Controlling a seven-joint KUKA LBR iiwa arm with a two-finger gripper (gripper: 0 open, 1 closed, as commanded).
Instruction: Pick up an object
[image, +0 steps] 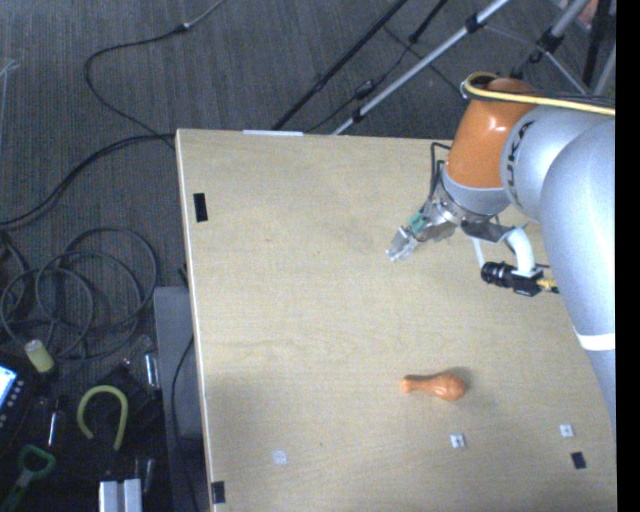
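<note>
Claw (404, 243) hangs over the bare worktop (300, 300), well apart from the orange pear-shaped object (437, 385) lying nearer me, so I judge nothing is grasped; finger spread I cannot tell.

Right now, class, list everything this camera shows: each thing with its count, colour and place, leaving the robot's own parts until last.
pear-shaped object: one, orange, lying on its side on the bench top, lower right of centre.
bench top: one, pale tan wood, filling the middle of the view.
square markers: a few, small, white or dark, near the bench's lower edge; one dark marker near the upper left edge.
cables: several, black, looped on the grey carpet at left.
hook-shaped tool: one, yellow-green, on the floor at lower left.
stand legs: a few, grey metal, on the floor at top.
arm: one, grey with an orange band, at right.
end effector: one, silvery, above the bench, apart from the pear-shaped object.
</note>
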